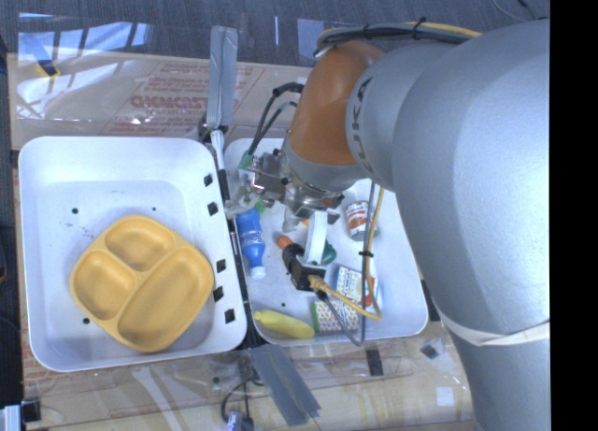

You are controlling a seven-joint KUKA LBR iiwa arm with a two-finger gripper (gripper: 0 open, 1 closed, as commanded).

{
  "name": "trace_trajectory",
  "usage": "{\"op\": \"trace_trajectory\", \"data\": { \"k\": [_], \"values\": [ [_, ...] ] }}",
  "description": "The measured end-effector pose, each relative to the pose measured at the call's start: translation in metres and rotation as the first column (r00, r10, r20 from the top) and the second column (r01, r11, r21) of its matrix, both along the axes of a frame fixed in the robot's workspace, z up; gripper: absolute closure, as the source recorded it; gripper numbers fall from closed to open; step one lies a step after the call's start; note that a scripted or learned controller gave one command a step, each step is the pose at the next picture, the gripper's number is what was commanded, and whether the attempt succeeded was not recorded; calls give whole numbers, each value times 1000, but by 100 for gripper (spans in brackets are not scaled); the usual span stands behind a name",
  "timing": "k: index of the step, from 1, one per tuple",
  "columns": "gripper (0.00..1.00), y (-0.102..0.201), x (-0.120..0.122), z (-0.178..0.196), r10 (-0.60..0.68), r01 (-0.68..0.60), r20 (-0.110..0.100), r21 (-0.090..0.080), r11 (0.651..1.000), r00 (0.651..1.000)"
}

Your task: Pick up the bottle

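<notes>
Slim blue plastic bottle (pixel 249 241) lies beside smooth banana (pixel 284 324) — right bin (pixel 402 303)

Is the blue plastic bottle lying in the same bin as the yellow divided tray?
No, the blue plastic bottle lies in the right white bin, while the yellow divided tray sits in the left white bin.

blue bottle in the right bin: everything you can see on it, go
The bottle is small, blue-bodied with a white cap, plastic by its look. It lies on its side on the right bin's floor, close along the left wall, cap toward the near edge. The gripper hangs over the bin just to its right, not on it. A yellow banana-like item lies nearer the camera, apart from the cap. Any label is too small to read.
</notes>
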State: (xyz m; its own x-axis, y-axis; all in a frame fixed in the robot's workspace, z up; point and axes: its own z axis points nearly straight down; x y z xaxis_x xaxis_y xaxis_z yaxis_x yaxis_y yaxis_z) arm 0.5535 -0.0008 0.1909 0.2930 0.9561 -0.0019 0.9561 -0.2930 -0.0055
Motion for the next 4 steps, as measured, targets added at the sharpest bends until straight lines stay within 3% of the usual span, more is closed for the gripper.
{"op": "trace_trajectory", "data": {
  "k": [1, 2, 3, 4],
  "values": [
    [0, 28, -47, 0, 40, -40, 0, 0, 999, 999],
    [0, -35, -10, 0, -32, 32, 1, -1, 999, 999],
    [0, 57, -9, 0, 81, -81, 2, 1, 997, 997],
    [0, 4, -13, 11, 66, -66, 3, 0, 998, 998]
  ]
}}
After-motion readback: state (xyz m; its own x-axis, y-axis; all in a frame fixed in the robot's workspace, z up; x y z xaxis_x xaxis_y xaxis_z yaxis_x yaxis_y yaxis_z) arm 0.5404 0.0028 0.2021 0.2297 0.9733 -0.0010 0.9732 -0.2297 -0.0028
